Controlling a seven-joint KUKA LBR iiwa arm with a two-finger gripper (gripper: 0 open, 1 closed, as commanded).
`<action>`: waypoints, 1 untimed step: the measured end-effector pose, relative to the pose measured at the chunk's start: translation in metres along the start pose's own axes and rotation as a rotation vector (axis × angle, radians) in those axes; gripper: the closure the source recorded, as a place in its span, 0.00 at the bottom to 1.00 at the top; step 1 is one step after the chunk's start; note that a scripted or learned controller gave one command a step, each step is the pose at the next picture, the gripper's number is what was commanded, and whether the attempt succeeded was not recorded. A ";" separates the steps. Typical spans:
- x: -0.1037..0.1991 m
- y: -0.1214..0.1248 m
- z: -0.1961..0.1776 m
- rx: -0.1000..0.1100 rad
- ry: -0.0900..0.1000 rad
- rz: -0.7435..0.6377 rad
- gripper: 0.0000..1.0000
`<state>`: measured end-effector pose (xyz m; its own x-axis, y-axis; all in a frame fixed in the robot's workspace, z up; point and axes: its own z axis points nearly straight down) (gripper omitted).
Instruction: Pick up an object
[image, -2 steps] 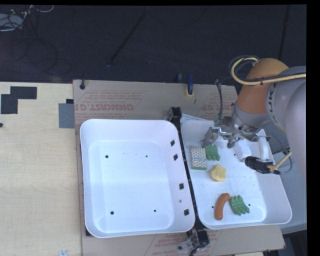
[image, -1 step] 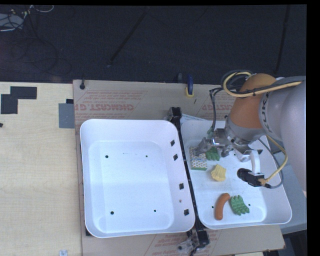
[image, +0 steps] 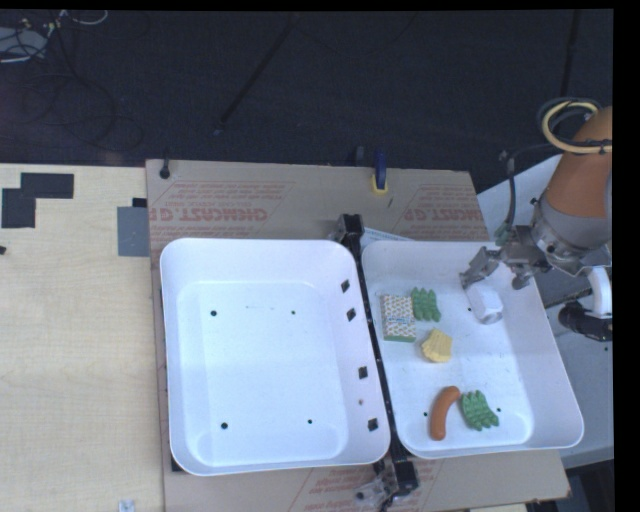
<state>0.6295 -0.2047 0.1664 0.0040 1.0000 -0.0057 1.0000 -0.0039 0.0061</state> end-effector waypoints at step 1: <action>0.005 -0.089 -0.021 0.014 0.008 -0.002 0.00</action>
<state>0.5408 -0.1995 0.1864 0.0022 1.0000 0.0024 1.0000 -0.0022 -0.0074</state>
